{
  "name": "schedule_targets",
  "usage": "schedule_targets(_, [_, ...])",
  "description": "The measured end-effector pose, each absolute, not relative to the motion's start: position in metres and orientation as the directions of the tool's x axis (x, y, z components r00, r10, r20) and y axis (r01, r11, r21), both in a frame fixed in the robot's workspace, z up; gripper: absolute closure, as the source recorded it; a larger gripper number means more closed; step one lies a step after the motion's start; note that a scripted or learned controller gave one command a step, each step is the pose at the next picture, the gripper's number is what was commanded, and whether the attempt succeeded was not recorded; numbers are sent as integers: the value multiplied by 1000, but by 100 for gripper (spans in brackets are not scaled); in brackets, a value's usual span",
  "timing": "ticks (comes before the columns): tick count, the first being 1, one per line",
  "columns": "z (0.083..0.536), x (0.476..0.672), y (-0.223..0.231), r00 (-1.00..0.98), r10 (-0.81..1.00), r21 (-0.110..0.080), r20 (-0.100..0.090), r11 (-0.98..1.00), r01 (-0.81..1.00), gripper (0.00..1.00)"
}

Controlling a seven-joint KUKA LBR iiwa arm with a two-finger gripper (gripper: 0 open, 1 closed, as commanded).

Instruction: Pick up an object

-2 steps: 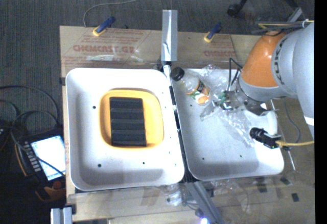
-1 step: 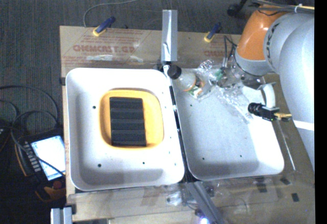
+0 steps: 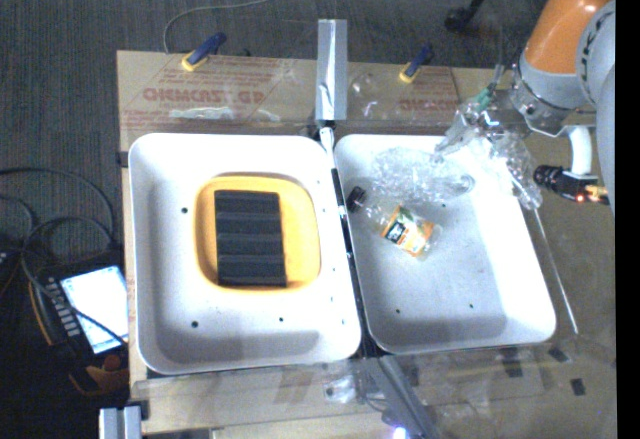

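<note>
- Plastic bottle (image 3: 398, 223): lies on its side in the right bin (image 3: 500, 322), near that bin's middle; dark cap toward the divider, orange label toward the bin's centre.
- Long axis: runs from upper left to lower right.
- Handling, as judged: light, clear, thin-walled, likely slippery and easily dented; grip across the labelled belly.
- Gripper (image 3: 478, 120): above the right bin's far right corner; whether the jaws are apart cannot be told.
- Left bin (image 3: 160, 327): holds a yellow tray (image 3: 305, 227).
</note>
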State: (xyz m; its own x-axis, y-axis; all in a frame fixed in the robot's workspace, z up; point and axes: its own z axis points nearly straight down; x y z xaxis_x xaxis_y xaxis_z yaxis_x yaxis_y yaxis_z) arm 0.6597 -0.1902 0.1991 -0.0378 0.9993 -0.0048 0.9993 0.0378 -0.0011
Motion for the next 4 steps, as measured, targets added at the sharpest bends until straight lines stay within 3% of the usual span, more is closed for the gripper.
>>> schedule_targets(1, [103, 627, -128, -134, 991, 15, -8, 134, 991, 0])
schedule_targets(2, [165, 612, -176, -165, 986, -1, -2, 165, 986, 0])
schedule_targets(3, [153, 630, -175, -394, 919, -1, -3, 394, 919, 0])
schedule_targets(4, [92, 559, -129, -445, 896, 10, -10, 445, 896, 0])
